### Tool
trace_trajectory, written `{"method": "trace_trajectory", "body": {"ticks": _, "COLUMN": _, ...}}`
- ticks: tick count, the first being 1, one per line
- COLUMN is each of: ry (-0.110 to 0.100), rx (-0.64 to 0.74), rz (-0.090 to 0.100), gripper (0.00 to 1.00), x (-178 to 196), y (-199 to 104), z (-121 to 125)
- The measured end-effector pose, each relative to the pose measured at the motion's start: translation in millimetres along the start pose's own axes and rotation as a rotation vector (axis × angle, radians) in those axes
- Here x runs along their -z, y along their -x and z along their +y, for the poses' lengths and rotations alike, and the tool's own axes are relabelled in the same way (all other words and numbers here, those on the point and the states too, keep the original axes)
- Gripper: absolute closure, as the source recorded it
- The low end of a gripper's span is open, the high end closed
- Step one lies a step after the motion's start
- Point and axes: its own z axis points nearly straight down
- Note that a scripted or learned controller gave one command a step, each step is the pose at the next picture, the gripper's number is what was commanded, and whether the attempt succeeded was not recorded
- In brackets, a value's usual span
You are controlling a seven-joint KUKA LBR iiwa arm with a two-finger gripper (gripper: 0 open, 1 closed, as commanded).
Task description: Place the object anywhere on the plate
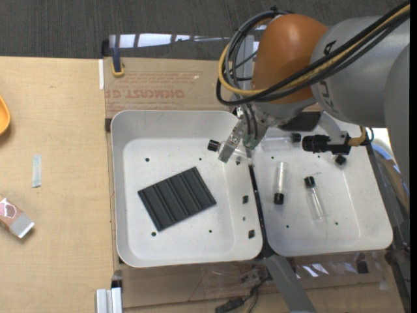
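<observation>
The arm (339, 51) is nearest the camera, its grey body and orange band looming over the top right of the bench and hiding part of the bins below. Its gripper (236, 145) hangs over the upper right corner of the left bin (130, 240), close to the wall shared with the right bin (365, 240). How wide the tool stands, and whether it grips anything, cannot be told from this angle; a small dark bit (213, 145) sits just beside its tip, but it is unclear what that is. The plate (177, 197), a dark ribbed slab, lies tilted on the floor of the left bin, well apart from the gripper. Two small tubes lie in the right bin, one (279, 184) near the shared wall and another (313, 195) further right; either could be the object to move. The main risk is likely a failed or empty grasp: the tubes are slim and round, so they may roll or slip. A carry across the shared wall could also clip the rim, and a tube set on the ribbed plate might roll off.
</observation>
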Motion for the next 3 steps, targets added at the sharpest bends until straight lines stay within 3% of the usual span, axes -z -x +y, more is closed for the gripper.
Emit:
{"method": "trace_trajectory", "body": {"ticks": 1, "ry": 0.003, "rx": 0.553, "rz": -0.004, "gripper": 1.0, "x": 0.9, "y": 30.5, "z": 43.3}}
{"method": "trace_trajectory", "body": {"ticks": 2, "ry": 0.004, "rx": 0.987, "rz": -0.006, "gripper": 1.0, "x": 36.2, "y": 5.9, "z": 91.6}}
{"method": "trace_trajectory", "body": {"ticks": 3, "ry": 0.004, "rx": 0.999, "rz": -0.005, "gripper": 1.0, "x": 96.1, "y": -25.3, "z": 142.5}}
